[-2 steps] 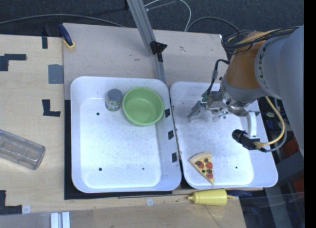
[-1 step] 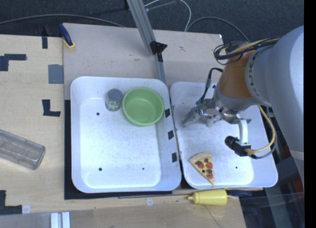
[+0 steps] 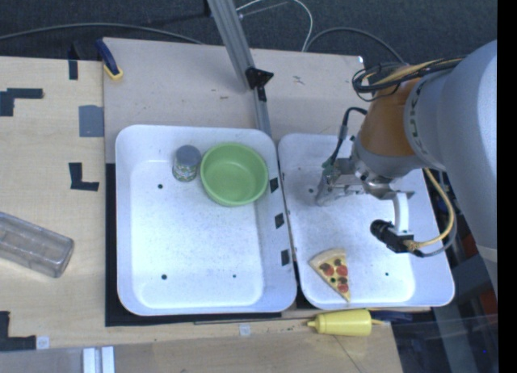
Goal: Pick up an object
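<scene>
pizza slice in right bin, apart from gripper

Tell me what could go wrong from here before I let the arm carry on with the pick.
1. The hand hangs over a bare stretch of the right bin; closing there would likely catch nothing.
2. The pizza slice lies flat near that bin's front left corner, so the hand may skid off it or bump the rim.
3. The green bowl and the small jar sit close together in the left bin; reaching for one could knock the other.
</scene>
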{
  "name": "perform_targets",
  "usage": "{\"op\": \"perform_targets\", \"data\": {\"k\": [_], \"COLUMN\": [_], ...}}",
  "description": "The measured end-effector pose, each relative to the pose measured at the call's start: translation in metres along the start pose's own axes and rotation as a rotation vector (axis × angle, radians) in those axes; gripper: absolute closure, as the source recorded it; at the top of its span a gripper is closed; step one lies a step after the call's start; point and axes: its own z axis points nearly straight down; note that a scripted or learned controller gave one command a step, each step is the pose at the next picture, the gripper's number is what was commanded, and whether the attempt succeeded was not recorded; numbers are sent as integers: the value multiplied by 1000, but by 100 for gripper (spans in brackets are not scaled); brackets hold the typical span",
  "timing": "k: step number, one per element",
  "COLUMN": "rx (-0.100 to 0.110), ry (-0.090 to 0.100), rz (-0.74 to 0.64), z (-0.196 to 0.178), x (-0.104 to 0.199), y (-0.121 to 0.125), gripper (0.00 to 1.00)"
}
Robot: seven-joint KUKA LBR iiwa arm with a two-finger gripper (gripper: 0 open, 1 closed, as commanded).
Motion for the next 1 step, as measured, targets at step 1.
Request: {"op": "perform_targets", "data": {"k": [1], "rx": [-2], "ry": [0], "rz": [2], "z": [-42], "x": [0], "y": [1], "gripper": [100]}}
